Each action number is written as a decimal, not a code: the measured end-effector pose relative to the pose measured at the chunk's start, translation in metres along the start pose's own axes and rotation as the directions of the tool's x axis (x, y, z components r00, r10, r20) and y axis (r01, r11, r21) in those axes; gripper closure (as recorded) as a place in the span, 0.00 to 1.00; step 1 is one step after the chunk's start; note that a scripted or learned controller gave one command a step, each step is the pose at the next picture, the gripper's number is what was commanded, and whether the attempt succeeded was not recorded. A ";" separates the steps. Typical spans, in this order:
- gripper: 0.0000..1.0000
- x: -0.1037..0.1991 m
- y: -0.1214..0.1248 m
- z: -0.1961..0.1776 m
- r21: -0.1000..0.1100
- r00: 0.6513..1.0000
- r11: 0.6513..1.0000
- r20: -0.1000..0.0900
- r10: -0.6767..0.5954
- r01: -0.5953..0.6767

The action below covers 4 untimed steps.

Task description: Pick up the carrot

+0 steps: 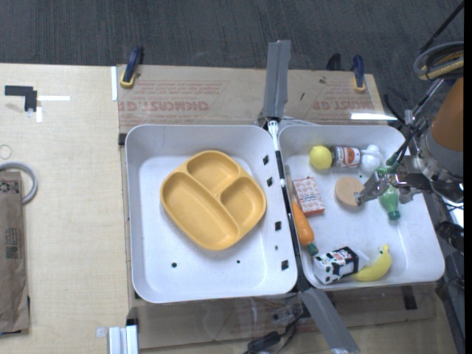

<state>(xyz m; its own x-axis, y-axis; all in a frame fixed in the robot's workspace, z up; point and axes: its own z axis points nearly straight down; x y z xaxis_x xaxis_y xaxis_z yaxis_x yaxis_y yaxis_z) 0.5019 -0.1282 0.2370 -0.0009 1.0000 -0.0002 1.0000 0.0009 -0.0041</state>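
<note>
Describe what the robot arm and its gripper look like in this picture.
At the view's right edge the arm shows a broad orange band above a grey wrist, with dark cables looping past it and a yellow-edged hoop above. The gripper is a small metallic two-finger piece, grey and slim, on a dark mount.

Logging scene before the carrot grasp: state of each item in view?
carrot: lying along the right bin's left wall, not held
hand: over the tan disc, nothing seen between its fingers
tan disc: flat
yellow divided plate: flat in the left bin, compartments bare
lemon: loose, near the back wall
small bottle: on its side
green bottle: lying down
red box: flat
banana: lying at the front
cow-print carton: tipped over
</note>
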 end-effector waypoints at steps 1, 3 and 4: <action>0.00 0.095 -0.023 0.047 0.001 0.990 0.990 0.001 -0.141 0.141; 0.00 0.094 -0.023 0.047 0.000 0.990 0.990 0.001 -0.141 0.141; 0.00 0.094 -0.023 0.047 0.000 0.990 0.990 0.001 -0.141 0.141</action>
<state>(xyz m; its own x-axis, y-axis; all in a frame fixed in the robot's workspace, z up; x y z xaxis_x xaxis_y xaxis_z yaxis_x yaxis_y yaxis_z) 0.4784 -0.0339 0.1904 -0.1417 0.9899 -0.0002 0.9899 0.1417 -0.0042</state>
